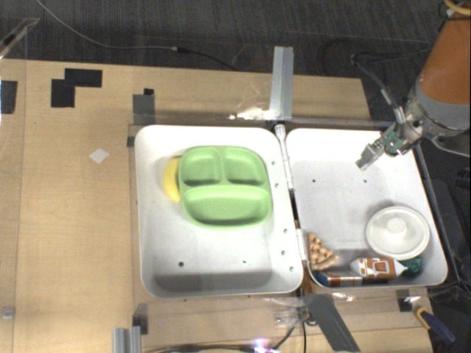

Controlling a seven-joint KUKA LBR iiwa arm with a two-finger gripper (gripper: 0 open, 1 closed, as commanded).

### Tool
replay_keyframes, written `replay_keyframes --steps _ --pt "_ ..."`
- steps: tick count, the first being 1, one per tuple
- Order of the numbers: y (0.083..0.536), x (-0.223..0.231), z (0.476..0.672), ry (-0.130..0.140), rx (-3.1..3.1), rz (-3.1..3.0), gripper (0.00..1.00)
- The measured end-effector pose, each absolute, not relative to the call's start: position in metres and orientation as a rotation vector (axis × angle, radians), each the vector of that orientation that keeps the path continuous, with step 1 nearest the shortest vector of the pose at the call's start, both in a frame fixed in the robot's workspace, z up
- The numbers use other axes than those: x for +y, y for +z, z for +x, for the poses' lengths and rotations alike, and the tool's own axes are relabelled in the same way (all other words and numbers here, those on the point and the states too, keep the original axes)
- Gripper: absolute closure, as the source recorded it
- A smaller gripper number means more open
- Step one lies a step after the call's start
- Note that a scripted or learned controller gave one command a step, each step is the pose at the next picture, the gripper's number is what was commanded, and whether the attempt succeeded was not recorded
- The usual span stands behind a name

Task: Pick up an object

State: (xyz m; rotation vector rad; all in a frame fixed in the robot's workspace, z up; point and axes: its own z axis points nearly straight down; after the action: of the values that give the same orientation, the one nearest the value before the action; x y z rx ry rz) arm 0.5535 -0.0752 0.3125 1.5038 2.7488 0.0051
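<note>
While the gripper (pixel 370 155) hovers over the right white bin's (pixel 331 197) far side, finger state unreadable, you see the round white lidded cup (pixel 397 230) near its right corner.

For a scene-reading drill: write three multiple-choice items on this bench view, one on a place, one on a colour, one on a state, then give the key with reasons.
1. Where does the divided tray lie?
A. in the left bin
B. in the right bin
C. on the bare bench

2. What colour is that tray?
A. red
B. green
C. blue

3. How does the gripper stand to the white bowl?
A. it touches the bowl
B. it lifts the bowl
C. it is apart from the bowl, over the right bin's far part

Key: 1 A, the tray sits within the left bin. 2 B, it is light green. 3 C, the bowl rests near the right bin's near corner, the gripper is well away from it.
</note>
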Motion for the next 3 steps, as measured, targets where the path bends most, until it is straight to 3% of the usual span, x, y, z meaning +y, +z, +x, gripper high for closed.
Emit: replay_keyframes --steps 1,2,3 --pt "0.324 -0.075 0.555 0.008 2.748 1.493 1.00" --pt "0.366 -0.053 0.523 0.005 2.802 1.402 1.00" --pt "0.366 -0.053 0.523 0.005 2.803 1.402 0.00"
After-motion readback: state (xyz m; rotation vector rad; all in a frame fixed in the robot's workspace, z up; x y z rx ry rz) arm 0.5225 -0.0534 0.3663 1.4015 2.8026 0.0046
